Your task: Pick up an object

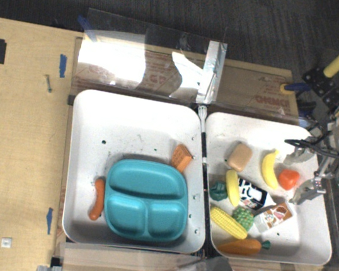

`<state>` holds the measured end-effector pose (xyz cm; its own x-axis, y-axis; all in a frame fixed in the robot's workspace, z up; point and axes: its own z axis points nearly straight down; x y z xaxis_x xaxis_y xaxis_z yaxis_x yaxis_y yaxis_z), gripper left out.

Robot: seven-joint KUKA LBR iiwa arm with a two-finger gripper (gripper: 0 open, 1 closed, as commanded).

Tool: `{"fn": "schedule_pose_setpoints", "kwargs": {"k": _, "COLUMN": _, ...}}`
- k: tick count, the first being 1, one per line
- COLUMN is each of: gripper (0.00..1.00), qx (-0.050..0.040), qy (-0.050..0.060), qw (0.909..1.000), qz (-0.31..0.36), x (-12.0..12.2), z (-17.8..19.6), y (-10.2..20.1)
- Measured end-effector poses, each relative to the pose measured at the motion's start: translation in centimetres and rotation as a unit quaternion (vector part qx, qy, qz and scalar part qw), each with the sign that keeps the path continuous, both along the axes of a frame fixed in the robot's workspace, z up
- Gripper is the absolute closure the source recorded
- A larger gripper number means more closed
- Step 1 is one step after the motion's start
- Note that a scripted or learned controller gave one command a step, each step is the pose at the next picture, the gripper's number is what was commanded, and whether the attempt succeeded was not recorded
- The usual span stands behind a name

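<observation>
Sitting just left of the gripper (306, 179), the small orange-red tomato-like toy (288, 178) in the right bin (320, 251) looks like the nearest candidate for a pick, though the task names no particular object. It lies close to the bin's right wall, touching or nearly touching a yellow banana (269, 168) on its far side from the gripper. Whether the gripper's fingers are spread or closed I cannot tell; the metal parts at the wrist are tangled with cables and too small to read, and nothing visibly sits between them.

The main risk is crowding. A round toy can roll away from a descending finger, and the banana pressed against it could be nudged or pinched along with it. Below and left of the gripper lie a small printed carton (273, 216), a black-and-white packet (251, 192), a corn cob (228, 222) and a carrot (240, 245), all close together, so a misplaced descent could land on an edge and slip off. The bin wall beside the gripper leaves little room. Farther left, the other bin (95, 120) holds a teal divided tray (145, 199), well apart.
</observation>
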<state>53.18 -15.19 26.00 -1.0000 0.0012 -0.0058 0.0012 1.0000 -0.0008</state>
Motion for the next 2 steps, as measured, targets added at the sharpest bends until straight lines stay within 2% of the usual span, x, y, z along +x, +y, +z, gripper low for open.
{"fn": "schedule_pose_setpoints", "kwargs": {"k": 1, "gripper": 0.0, "qx": -0.0006, "qy": -0.003, "qw": 0.9996, "qz": 0.029, "x": 1.9, "z": -15.4, "y": -0.7}}
{"fn": "schedule_pose_setpoints", "kwargs": {"k": 2, "gripper": 0.0, "qx": 0.0014, "qy": 0.0, "qw": 0.9981, "qz": 0.062, "x": 8.4, "z": -16.0, "y": 5.4}}
